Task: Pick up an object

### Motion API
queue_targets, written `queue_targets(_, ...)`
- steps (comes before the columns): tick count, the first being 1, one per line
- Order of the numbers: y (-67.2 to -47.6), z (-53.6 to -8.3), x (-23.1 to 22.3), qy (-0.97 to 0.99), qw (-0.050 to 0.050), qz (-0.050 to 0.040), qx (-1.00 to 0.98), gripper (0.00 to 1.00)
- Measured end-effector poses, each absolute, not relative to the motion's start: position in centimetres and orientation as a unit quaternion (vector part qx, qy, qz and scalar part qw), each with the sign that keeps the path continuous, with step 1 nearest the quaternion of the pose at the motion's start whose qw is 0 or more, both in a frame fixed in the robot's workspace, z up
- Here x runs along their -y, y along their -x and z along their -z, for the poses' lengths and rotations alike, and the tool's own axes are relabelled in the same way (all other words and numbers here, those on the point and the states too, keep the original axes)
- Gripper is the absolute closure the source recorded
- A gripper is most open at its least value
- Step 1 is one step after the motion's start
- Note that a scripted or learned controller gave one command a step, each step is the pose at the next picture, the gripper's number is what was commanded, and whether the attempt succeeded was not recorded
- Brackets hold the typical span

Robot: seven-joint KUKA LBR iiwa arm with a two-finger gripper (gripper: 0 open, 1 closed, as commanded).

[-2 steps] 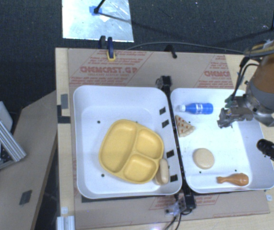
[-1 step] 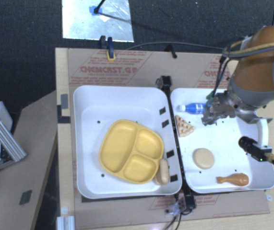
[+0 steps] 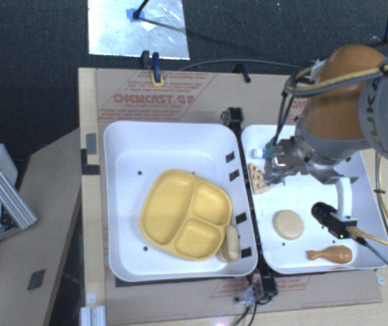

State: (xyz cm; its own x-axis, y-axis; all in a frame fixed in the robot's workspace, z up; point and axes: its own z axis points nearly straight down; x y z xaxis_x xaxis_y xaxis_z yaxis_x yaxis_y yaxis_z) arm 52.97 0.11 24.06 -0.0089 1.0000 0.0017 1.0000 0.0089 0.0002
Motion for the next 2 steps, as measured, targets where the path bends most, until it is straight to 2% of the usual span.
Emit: queue_targets(2, -53.9, -23.7, -10.5, 0.704, 0.000, 0.0010, 0.711, 1.00)
